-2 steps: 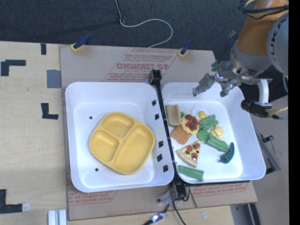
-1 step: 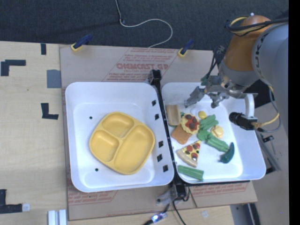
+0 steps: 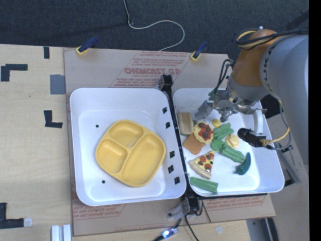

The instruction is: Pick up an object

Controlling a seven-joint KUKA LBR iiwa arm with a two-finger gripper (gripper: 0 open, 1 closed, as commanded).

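The right bin [image 3: 266, 182] holds a heap of toy food. It includes a tan bread slice [image 3: 185, 122], a brown cookie [image 3: 192, 144], a round pizza piece [image 3: 203, 132], a pizza wedge [image 3: 203, 164], a green bean pod [image 3: 204, 185], green vegetable pieces [image 3: 224, 144] and a teal piece [image 3: 244, 164]. My gripper [image 3: 214, 113] hangs over the far part of this bin, just above the pizza piece and the green pieces. Its two fingers stand apart, open, with nothing gripped between them. A small yellow piece [image 3: 216, 122] lies just below the fingertips.
In the left bin [image 3: 83, 134] lies a yellow divided plate [image 3: 130, 152]. A black divider with clips [image 3: 173, 134] runs between the bins. The arm's orange band [image 3: 251, 59] and grey body rise at the right. A white cable [image 3: 155, 24] lies behind the bins.
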